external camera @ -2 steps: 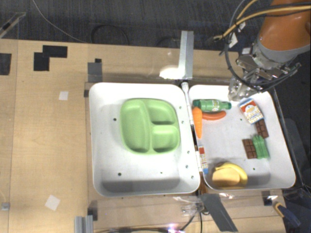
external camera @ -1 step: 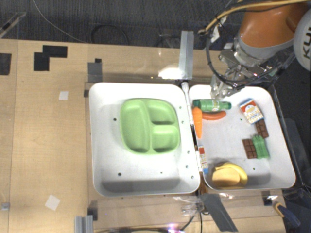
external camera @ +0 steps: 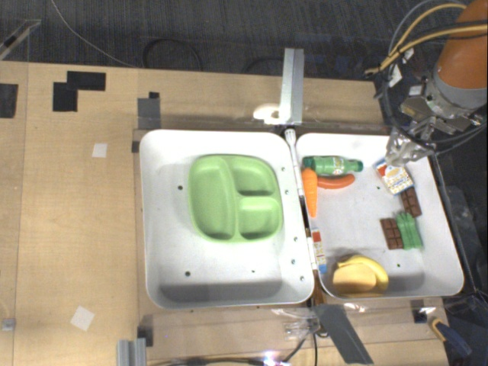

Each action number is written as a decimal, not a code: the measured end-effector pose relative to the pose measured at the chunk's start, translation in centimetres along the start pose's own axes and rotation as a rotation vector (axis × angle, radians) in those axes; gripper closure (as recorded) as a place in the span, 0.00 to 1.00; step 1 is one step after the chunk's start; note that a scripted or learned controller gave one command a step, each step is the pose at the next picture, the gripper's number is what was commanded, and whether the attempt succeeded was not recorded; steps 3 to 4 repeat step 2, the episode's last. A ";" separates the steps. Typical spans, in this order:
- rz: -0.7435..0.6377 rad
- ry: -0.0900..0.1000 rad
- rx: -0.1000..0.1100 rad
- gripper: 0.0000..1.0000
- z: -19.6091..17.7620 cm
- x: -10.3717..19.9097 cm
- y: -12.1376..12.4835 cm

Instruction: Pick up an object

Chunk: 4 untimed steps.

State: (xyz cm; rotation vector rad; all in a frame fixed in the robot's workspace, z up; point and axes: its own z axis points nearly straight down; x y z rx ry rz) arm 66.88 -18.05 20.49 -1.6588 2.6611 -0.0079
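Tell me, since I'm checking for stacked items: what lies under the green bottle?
An orange carrot-like piece shows beneath the green bottle; its upper edge is covered, so any contact is hidden.

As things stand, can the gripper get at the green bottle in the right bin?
Probably yes. The gripper sits over the right bin's far right corner, and the green bottle lies along the same far edge with bare floor between them. The orange piece touching its near side could crowd a grasp.

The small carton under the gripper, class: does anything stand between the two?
Nothing visible does. The gripper hangs just above the small carton at the right bin's far corner; the chocolate bar lies beside it, nearer the camera.
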 end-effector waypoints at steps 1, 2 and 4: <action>-0.338 -0.003 0.002 1.00 0.1 2.4 -0.7; -0.550 -0.002 0.000 1.00 -1.0 5.2 5.0; -0.550 -0.002 0.000 1.00 -1.0 5.2 5.0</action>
